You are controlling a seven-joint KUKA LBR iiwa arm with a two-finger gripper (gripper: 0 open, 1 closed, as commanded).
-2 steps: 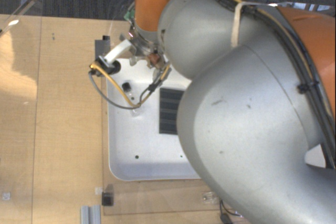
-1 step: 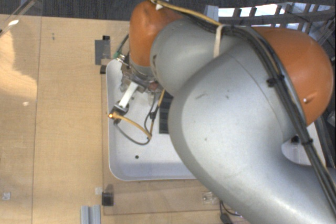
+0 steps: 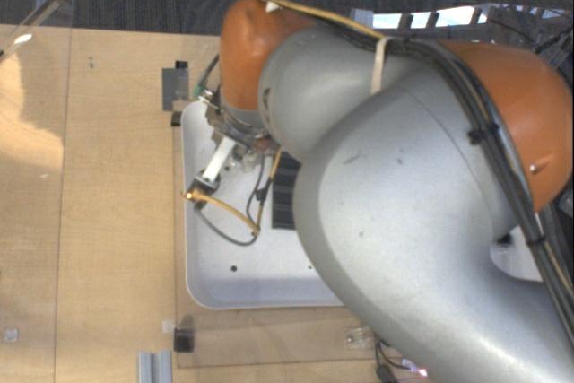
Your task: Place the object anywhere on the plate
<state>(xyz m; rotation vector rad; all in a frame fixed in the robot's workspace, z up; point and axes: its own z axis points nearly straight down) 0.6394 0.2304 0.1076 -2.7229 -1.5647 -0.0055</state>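
Tabletop (image 3: 90,193): carrying one white bin (image 3: 206,282) at the left.
End effector (image 3: 244,155): one, hanging over that bin; I cannot tell whether it is clenched or released.
Object: one dark ribbed thing (image 3: 283,193), seemingly the task's, is lying in the bin just beside the end effector.
Arm (image 3: 404,193): one, covering the middle.
Plate (image 3: 518,263): one white curved piece, probably its rim, is peeking out beneath the arm.
Progress: placing is looking undone; grasping, carrying and releasing are remaining.

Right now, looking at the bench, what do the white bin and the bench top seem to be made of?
White bin: probably moulded plastic, smooth and fairly matte, with rounded corners and a raised rim. Bench top: a pale wood look with faint grain and a glossy glare patch. It could be varnished wood or laminate; I cannot tell which.
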